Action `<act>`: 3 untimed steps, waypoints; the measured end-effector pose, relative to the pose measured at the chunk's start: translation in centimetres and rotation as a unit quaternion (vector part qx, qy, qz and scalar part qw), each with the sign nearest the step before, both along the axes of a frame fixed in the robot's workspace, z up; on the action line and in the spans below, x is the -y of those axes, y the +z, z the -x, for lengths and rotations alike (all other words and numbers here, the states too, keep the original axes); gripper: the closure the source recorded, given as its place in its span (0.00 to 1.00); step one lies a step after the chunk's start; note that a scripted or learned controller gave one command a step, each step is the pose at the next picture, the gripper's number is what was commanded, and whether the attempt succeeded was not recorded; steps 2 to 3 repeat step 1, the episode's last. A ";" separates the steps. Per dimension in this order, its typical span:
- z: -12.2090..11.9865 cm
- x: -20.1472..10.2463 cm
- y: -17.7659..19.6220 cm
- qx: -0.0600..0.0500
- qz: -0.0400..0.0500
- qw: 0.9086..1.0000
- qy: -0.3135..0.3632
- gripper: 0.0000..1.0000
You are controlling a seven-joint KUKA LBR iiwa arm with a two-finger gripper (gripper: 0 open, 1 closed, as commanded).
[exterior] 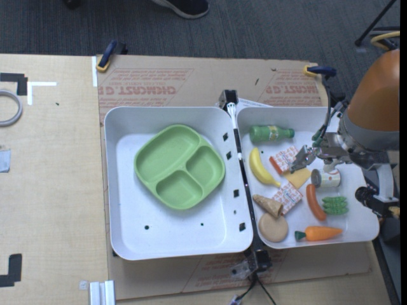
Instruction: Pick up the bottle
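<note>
A green bottle (pixel 271 133) with a yellow band lies on its side at the back of the right bin (pixel 356 230), cap pointing right. My gripper (pixel 303 158) hangs over the middle of that bin, to the right of the bottle and a little nearer the front, above the snack packets. Its fingers appear spread, with nothing between them. The bottle lies apart from the gripper.
The right bin also holds a banana (pixel 261 168), a cheese wedge (pixel 297 178), an ice-cream cone (pixel 268 203), a cookie (pixel 274 228), a carrot (pixel 318 234), a sausage (pixel 315 203), a green vegetable (pixel 335 204) and a small can (pixel 326 178). A green divided plate (pixel 179 166) lies in the left bin (pixel 121 189).
</note>
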State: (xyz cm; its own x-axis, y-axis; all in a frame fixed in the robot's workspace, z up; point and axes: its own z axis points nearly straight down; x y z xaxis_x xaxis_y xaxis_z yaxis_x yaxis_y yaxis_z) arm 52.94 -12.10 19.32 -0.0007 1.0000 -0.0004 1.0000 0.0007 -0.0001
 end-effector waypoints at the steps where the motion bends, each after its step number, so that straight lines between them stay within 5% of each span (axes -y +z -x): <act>1: -0.1 0.0 1.0 0.000 0.000 1.000 0.000 1.00; 3: -0.1 0.0 1.0 0.000 0.000 1.000 0.000 1.00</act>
